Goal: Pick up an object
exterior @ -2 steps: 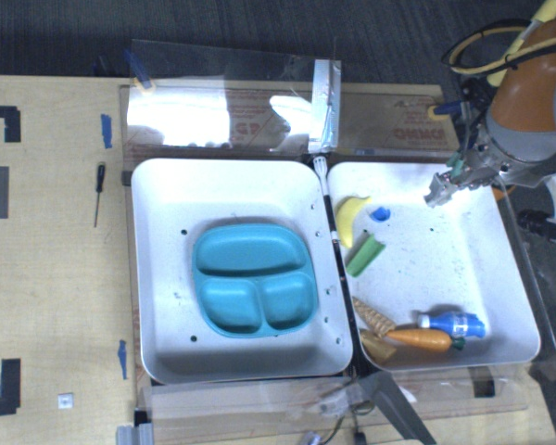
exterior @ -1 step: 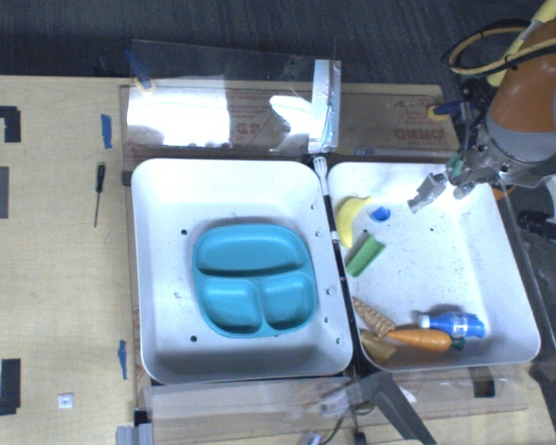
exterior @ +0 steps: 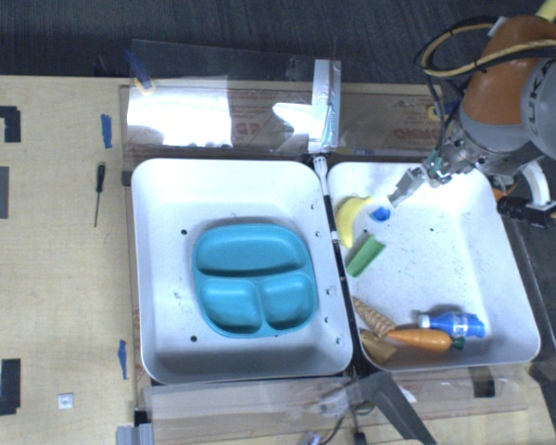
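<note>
A pale wooden desk (exterior: pixel 46 276) is carrying two shallow white plastic bins side by side, each with rounded corners and a glossy rim. The left bin (exterior: pixel 157 193) is holding a turquoise plastic tray (exterior: pixel 255 276), rounded and split into three compartments, lying flat at its middle. The right bin (exterior: pixel 514 286) is holding the small things. The grey arm with its orange band (exterior: pixel 500 91) is reaching in from the right and slanting down toward the bin's upper left, its gripper (exterior: pixel 403 191) hanging just beside a small blue cap (exterior: pixel 380 214); whether the fingers are apart or together cannot be told. A smooth yellow banana-shaped piece (exterior: pixel 349 217) is lying against the left wall, touching a green cylindrical stick (exterior: pixel 364 255). Along the front wall an orange carrot-shaped toy (exterior: pixel 417 339) is lying just below a blue-labelled bottle (exterior: pixel 454 324), with a tan ridged cone (exterior: pixel 371 317) to their left
</note>
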